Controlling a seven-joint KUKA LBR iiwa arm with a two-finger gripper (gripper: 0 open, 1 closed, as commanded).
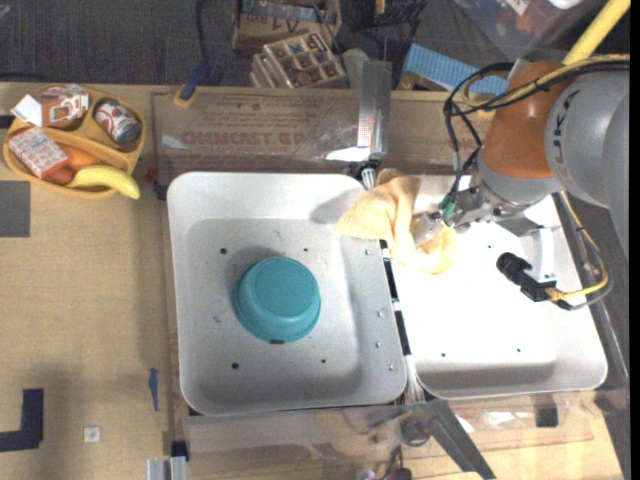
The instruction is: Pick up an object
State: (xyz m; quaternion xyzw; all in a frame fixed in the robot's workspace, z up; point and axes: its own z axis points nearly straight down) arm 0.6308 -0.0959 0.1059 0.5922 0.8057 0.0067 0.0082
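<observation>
A yellow cloth [385, 213] lies crumpled over the divider between the two bins, at their far edge, with part in each bin. My gripper [438, 224] is down at the cloth's right end, inside the right bin [500, 348], touching or pressed into the fabric. The grey arm with its orange band [520, 133] comes in from the upper right. A teal bowl [278, 298] rests upside down in the middle of the left bin [200, 368], well apart from the gripper.
A small black piece on a yellow cable [520, 273] hangs over the right bin, right of the gripper. A tray of toy food with a banana [70, 148] stands on the bench at far left. Clutter lies beyond the bins' far edge.
</observation>
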